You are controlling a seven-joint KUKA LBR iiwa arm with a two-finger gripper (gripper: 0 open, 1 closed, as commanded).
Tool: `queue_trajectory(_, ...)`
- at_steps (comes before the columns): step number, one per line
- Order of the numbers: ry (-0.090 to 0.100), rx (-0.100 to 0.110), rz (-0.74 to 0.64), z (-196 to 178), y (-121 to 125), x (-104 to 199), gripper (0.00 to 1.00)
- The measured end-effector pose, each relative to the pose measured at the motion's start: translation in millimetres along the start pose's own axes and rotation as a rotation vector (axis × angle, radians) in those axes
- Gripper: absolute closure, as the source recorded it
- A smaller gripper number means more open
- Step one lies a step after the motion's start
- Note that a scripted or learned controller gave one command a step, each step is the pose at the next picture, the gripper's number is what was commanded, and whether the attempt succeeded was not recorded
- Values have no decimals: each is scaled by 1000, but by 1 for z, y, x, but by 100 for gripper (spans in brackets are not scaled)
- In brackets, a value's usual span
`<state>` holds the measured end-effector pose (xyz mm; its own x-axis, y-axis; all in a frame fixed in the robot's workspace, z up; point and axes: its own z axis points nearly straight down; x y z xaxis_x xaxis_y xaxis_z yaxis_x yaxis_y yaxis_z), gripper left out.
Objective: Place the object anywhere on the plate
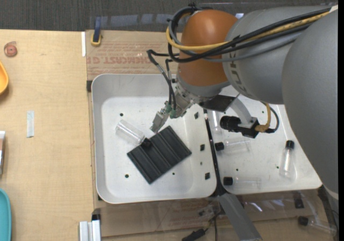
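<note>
clear tube [129, 130] lies just left of plate [159, 154] in left bin [107, 170]

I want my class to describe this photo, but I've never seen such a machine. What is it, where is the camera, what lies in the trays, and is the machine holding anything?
It is a grey robot arm with an orange band, reaching in from the right. One fixed camera looks down on two shallow white bins. Its claw hangs over the left bin, above a black ribbed plate. A clear tube with a black cap lies touching the plate's upper left edge. The right bin holds another clear tube. I see nothing in the claw.
</note>
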<state>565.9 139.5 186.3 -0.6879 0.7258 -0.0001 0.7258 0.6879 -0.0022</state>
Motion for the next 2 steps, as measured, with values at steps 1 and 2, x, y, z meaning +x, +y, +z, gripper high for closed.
queue_trajectory(1,-1,1,4,-8,-1,-2,100)
queue_trajectory(2,-2,-2,-116,-136,-31,-7,100)
